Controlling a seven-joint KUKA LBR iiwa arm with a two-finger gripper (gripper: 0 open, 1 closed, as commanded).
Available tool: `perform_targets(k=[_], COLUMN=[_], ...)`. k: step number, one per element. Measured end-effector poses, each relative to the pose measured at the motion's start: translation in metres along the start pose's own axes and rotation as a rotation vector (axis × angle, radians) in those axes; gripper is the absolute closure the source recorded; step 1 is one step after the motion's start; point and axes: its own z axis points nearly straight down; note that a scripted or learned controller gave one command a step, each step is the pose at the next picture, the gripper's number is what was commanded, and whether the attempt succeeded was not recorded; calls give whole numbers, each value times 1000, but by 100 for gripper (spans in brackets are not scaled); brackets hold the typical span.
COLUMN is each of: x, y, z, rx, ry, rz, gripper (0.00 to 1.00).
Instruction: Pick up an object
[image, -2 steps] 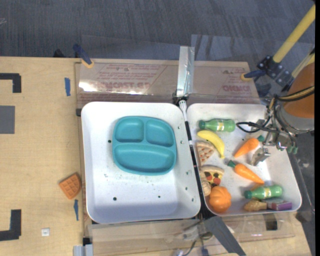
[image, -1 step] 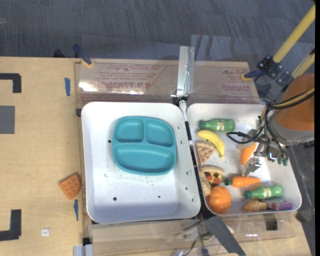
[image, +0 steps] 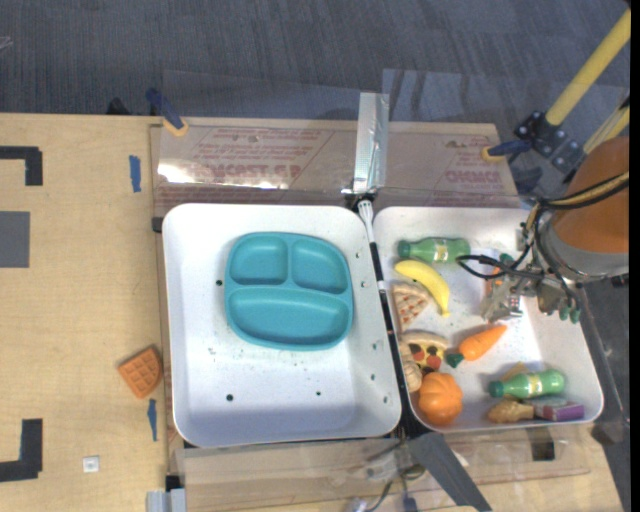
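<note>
The pincer (image: 503, 298) is seen lowered into the right bin (image: 585, 365) at right of frame, just above the carrot (image: 480, 342); its state cannot be told, and nothing is seen lifted yet.

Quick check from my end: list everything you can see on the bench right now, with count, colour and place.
Bins: 2, white, side by side.
Divided plate: 1, teal, left bin.
Bottles: 2, green, right bin, one far, one near.
Banana: 1, yellow, right bin.
Carrot: 1, orange, right bin centre.
Round fruit: 1, orange, right bin near edge.
Pizza slices: 2, tan, right bin's left side.
Waffle: 1, orange-brown, bench left of bins.
Gripper: 1, grey, over right bin.
</note>
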Motion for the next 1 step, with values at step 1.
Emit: perform_targets(k=[1], x=[1], y=[0], z=[1], rx=[0], ry=[2], rz=[0], gripper=[0])
